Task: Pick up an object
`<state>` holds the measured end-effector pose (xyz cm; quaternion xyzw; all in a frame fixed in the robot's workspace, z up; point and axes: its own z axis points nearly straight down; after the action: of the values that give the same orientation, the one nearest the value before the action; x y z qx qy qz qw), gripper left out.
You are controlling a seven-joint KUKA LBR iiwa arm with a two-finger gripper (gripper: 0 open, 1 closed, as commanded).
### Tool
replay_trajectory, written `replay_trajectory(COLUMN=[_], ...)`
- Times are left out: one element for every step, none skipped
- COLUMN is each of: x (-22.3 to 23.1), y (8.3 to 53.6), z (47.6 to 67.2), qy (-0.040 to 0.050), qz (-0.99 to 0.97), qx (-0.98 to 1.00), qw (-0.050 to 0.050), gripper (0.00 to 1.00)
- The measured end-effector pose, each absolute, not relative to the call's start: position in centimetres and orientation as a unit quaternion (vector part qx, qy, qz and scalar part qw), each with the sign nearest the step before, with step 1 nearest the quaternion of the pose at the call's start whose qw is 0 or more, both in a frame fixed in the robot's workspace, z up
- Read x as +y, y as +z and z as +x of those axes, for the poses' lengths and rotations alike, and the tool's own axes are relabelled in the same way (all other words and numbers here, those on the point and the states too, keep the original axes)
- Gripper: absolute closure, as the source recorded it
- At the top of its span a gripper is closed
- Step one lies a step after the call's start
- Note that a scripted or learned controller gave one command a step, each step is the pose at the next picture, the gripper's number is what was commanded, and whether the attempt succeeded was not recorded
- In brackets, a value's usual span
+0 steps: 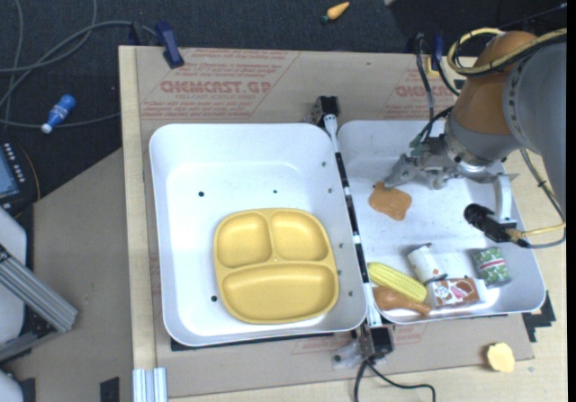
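The right bin (517,301) holds several objects. A flat brown piece (391,202) lies near its left wall. Along the front edge lie a yellow corn cob (396,280), a small white can (421,261), a brown and red packet (453,292) and a green packet (491,266). My gripper (407,172) hangs low over the bin's back half, its tip just above and behind the brown piece. I see nothing held in it.
The left bin (180,166) holds a yellow divided plate (274,265). The grey arm (531,94) with its orange band covers the right bin's back right corner. A black fitting (489,222) juts from the arm above the green packet. A yellow lump (499,357) lies on the bench outside the bins.
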<state>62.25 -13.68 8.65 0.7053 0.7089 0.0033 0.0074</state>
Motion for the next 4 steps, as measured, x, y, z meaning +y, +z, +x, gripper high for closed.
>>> replay_trajectory(x=[-9.8,-9.2,-9.2,-8.2], y=[8.5,8.5,9.6,19.0], z=[61.9,59.7,60.0,54.9], qy=[0.0004,-0.0009,0.001,0.0024], qz=[0.706,0.707,0.707,0.707], qx=[0.709,0.707,0.707,0.707], qw=[-0.001,-0.002,0.002,0.003], gripper=[0.0,0.0,1.0,1.0])
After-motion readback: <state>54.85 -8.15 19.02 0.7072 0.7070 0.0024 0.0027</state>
